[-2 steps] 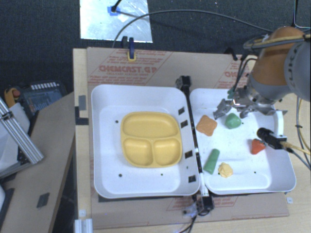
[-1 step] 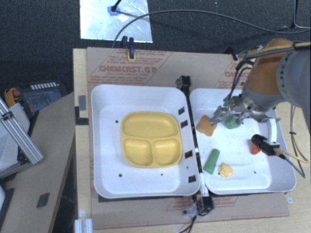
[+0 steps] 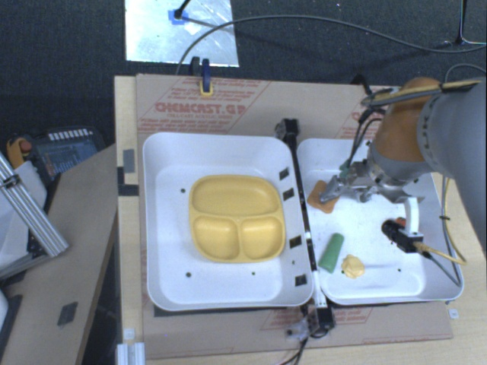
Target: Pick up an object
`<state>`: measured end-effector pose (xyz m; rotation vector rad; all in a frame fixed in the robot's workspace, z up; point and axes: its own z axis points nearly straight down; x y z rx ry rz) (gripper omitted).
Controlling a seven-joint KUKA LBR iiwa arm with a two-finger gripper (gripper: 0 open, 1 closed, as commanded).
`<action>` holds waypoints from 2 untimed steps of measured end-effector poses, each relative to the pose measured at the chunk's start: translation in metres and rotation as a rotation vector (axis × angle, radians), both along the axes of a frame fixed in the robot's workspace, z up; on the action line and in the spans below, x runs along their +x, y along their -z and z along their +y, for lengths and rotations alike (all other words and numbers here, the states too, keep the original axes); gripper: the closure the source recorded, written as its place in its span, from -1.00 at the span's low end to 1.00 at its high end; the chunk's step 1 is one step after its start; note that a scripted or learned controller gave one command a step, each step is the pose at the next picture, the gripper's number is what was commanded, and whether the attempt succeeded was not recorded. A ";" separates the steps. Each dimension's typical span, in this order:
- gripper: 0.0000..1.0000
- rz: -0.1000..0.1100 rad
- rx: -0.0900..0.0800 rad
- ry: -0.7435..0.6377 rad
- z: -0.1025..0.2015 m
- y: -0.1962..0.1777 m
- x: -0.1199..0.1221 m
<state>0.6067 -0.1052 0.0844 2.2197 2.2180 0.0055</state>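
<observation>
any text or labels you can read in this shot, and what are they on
"CHEMCAST GP": red print on the brown protective sheet under the two bins, along its far edge; the last letters are uncertain.
More red print of the same kind on the sheet near the arm and below the bins: too blurred or cut off to read.
Dark device at the left edge, with a row of keys: any markings too small to read.
</observation>
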 end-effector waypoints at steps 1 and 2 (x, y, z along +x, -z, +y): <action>1.00 -0.006 0.000 -0.001 0.000 -0.014 0.002; 1.00 -0.002 -0.001 -0.005 -0.002 -0.065 0.014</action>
